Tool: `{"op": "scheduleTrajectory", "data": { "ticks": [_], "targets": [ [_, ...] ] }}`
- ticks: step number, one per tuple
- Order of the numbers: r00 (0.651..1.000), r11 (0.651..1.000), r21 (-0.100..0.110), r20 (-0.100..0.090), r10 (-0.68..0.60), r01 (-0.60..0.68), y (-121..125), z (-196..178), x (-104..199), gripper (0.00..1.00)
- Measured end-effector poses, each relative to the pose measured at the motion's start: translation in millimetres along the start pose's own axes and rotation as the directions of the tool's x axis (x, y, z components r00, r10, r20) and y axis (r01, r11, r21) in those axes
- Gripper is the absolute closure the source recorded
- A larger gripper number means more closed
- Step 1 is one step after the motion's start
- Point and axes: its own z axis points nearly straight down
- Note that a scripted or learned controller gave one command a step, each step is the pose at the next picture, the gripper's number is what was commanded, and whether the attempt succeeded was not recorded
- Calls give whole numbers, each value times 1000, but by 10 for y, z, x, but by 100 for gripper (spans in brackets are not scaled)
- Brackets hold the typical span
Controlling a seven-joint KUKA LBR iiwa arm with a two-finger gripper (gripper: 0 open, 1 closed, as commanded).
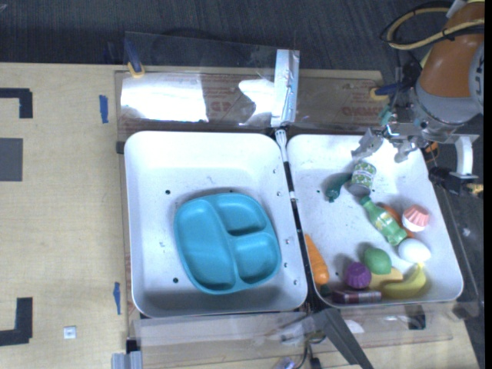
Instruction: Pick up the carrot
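The orange carrot (pixel 316 260) lies lengthwise against the left wall of the right bin (pixel 307 167), near its front corner. My gripper (pixel 384 147) hangs over the far side of that bin, well up and to the right of the carrot. Its two fingers (pixel 367 146) are spread apart, so it is open with nothing between them. A small green-labelled bottle (pixel 363 177) sits just below the gripper.
The right bin also holds a dark green piece (pixel 336 184), a green bottle (pixel 382 220), a pink cupcake (pixel 415 218), a white egg (pixel 415 250), a lime (pixel 377 260), a purple item (pixel 357 274) and a banana (pixel 406 283). A blue divided plate (pixel 227 241) lies in the left bin (pixel 154 167).
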Motion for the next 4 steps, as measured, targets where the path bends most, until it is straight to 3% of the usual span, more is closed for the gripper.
{"op": "scheduleTrajectory", "data": {
  "ticks": [1, 2, 3, 4],
  "targets": [
    [986, 986, 3, -1, -166, 166, -626, 492, 111, 0],
    [954, 954, 0, 0, -300, 300, -1013, 54, 159, 0],
    [925, 925, 3, -2, -380, 380, -1618, 438, 439, 0],
    [736, 736, -4, 3, -677, 677, -1580, 1027, 387, 0]
  ]
}}
